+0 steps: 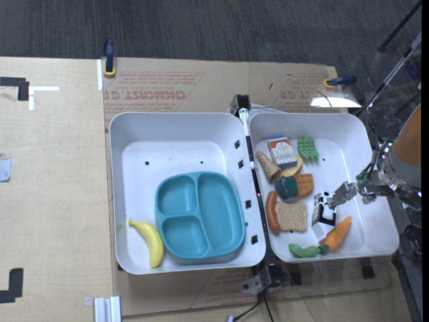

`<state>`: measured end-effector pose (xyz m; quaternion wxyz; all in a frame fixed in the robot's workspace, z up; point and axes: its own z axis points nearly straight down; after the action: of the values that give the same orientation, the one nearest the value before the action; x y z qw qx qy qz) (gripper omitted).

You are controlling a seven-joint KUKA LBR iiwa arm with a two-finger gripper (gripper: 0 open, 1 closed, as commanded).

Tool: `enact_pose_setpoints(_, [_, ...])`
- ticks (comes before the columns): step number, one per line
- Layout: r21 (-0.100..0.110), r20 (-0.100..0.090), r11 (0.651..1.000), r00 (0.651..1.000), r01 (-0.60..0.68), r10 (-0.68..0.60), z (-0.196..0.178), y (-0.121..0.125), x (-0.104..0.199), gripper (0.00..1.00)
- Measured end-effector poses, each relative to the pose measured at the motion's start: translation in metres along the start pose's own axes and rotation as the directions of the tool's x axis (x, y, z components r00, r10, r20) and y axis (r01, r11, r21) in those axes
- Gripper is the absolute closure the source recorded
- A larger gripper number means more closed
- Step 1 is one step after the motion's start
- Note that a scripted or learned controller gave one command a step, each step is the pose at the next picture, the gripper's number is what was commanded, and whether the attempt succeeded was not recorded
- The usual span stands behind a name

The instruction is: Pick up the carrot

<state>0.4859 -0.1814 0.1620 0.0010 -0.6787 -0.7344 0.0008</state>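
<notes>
The gripper (333, 201) hangs low over the right bin (358, 143), reaching in from the right; whether it is open or closed cannot be told here. The carrot (334, 235) lies just below it on the bin floor, tilted, apart from the tool. Left of the gripper sit a bread slice (291, 216) and a sausage (271, 211). Further left, the other bin (134, 136) holds a teal plate (200, 215) and a banana (151, 241).
</notes>
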Motion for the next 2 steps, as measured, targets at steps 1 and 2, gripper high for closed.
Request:
enact_pose_setpoints(1, [-0.019,-0.006,0.993,0.993,0.115,-0.115,0.0572,-0.0002,-0.0146,0.00])
enact_pose_setpoints(2, [-0.034,0.021,0.940,0.940,0.341,-0.340,0.0561,0.0041,-0.0133,0.00])
